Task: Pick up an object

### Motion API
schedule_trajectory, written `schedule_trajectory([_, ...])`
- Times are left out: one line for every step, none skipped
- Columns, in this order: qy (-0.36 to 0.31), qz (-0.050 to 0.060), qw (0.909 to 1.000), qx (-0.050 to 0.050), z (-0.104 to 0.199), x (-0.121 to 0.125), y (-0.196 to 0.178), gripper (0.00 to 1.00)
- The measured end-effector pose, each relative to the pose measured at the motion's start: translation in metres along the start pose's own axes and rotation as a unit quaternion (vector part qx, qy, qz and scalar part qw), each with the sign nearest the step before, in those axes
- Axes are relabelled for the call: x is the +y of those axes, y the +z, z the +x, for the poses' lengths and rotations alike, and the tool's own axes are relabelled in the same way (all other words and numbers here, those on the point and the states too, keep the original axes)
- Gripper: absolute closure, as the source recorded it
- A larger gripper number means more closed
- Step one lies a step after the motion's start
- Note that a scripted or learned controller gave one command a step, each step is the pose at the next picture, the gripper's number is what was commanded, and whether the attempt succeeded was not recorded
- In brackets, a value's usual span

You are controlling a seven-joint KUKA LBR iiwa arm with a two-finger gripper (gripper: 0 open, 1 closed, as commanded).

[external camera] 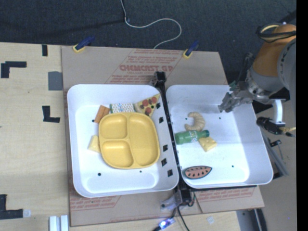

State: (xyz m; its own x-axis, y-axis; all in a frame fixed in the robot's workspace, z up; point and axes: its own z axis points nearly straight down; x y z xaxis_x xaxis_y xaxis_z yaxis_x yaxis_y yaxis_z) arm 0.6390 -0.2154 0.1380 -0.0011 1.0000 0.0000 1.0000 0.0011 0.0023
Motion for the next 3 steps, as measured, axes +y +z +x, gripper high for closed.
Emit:
schedule_trajectory([-0.001,-0.001,1.0000,-0.001,-0.007,0.008,-0.052,1.00])
schedule_trajectory([0.000,0.000,1.0000,0.000,-0.006,0.009,-0.089,1.00])
schedule_trajectory([-0.001,0.002,1.0000,0.000,0.031,-0.017,-0.095,1.00])
